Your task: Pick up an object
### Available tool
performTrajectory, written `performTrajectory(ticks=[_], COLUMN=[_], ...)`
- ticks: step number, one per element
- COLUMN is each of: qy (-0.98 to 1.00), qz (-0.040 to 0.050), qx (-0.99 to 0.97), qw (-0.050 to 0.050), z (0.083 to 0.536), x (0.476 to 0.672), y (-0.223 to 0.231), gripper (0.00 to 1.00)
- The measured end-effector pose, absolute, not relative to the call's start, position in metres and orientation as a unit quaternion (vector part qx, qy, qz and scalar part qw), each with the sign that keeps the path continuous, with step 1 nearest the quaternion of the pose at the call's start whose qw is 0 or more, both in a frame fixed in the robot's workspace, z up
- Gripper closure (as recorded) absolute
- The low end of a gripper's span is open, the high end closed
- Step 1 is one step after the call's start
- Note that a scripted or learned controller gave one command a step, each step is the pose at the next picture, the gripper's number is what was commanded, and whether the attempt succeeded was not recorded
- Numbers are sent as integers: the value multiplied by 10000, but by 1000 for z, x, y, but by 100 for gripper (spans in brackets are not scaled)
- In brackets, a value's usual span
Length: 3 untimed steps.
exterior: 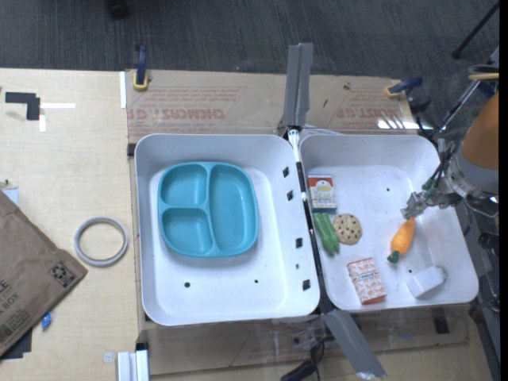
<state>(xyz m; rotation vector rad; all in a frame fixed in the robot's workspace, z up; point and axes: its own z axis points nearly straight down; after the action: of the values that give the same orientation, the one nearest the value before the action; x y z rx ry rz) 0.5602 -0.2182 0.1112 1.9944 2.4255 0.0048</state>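
1. The arm [484,145] enters at 3 o'clock, cut off by the frame edge; its gripper [416,205] hangs just above the carrot [402,237], but the tip is too small and blurred to tell how it stands.
2. The carrot lies tilted in the right bin [373,153], toward 3 o'clock, nothing clamped on it.
3. Near that bin's 9 o'clock wall sit a carton [321,193], a green pod [326,232] and a cookie [347,228], close together; a red box [367,281] lies at 6 o'clock, a white block [427,281] at 5.
4. The left bin [151,292] holds a teal tray [209,209], with bare floor along 6 o'clock.
5. Both bins rest on cardboard [206,101] over a wooden bench [55,173]; a tape ring [101,240] lies at 9 o'clock.
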Motion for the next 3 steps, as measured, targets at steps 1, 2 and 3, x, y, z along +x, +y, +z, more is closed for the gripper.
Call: performTrajectory(ticks=[1, 2, 3], qy=[7725, 7570, 7557], qz=[15, 24, 11], qx=[6351, 6533, 6550], qw=[8, -45, -15], z=[111, 91, 100], x=[560, 517, 517], y=[-218, -216, -218], gripper=[0, 0, 100])
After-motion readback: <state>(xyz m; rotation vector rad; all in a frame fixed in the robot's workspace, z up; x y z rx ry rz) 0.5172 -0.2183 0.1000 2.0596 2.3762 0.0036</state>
